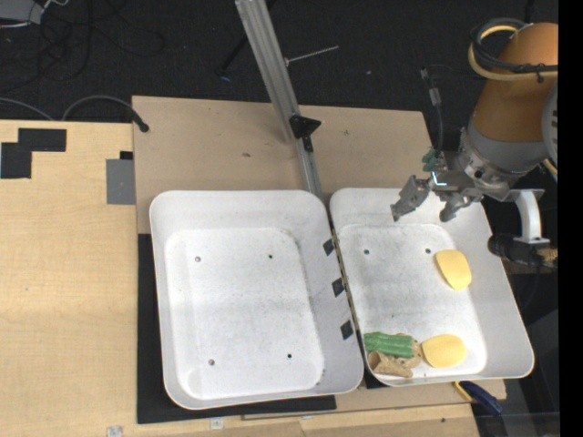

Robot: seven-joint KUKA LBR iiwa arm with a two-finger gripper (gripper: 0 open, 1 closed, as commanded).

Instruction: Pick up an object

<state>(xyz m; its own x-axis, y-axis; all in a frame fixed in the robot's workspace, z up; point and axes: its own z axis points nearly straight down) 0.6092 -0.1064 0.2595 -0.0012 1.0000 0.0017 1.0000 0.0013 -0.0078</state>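
Note:
The right bin (483, 235) holds a yellow oval piece (453, 269) near its right side. A second yellow piece (443, 350) lies at its front edge, beside a green object (391, 343) and a small tan object (393, 364). My gripper (426, 205) hangs over the back edge of the right bin, well above and behind the yellow oval. Its two fingers (404, 203) are spread apart with nothing between them.
The left bin (237, 299) sits beside the right one, joined by black clips along the divider. A slanted metal rail (273, 71) rises behind the bins. A light wooden board (64, 271) lies to the left.

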